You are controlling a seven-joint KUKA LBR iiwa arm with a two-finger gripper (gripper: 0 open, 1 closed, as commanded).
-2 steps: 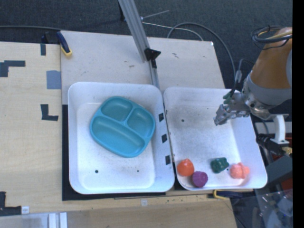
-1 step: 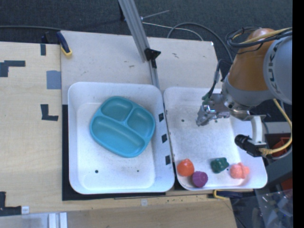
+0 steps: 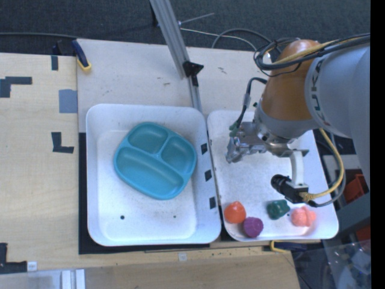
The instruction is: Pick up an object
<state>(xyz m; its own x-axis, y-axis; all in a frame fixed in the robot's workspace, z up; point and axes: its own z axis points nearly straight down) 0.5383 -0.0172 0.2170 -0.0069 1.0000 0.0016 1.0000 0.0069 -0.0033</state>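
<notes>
Left bin (image 3: 96,161): shallow, white, carried a turquoise three-compartment plastic plate (image 3: 155,159) near its middle.
Right bin (image 3: 225,179): shallow, white, carried four small objects along its near edge.
Objects: orange lump (image 3: 234,211), purple lump (image 3: 252,226), dark green piece (image 3: 278,209), pink-orange lump (image 3: 302,217) toward the near right corner.
Gripper (image 3: 236,151): hung over the right bin's far left part, well apart from the objects; finger state could not be told.
</notes>
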